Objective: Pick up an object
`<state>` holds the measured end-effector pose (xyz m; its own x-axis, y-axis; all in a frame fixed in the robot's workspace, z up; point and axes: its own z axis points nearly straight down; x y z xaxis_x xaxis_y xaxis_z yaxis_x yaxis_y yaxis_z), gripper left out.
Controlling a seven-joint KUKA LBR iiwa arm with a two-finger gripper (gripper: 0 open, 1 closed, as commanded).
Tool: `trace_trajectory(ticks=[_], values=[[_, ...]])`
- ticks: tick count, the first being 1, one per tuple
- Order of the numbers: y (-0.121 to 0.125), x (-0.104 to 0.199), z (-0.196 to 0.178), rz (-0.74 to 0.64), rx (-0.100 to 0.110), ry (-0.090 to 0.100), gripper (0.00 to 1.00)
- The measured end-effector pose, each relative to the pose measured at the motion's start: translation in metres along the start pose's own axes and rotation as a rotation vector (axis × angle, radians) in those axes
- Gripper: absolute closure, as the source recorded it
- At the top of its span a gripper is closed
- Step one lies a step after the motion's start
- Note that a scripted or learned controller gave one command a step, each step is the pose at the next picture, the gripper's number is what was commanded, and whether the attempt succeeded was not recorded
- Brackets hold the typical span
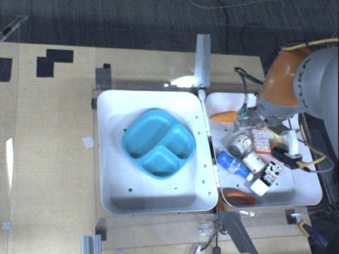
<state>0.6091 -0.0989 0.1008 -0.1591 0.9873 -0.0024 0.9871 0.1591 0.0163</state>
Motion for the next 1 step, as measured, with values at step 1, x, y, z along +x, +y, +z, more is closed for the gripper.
trace_trajectory(ticks=[1], values=[[0.0288,0.0198,-0.1001,0.136,0.013,0.000,1.00]])
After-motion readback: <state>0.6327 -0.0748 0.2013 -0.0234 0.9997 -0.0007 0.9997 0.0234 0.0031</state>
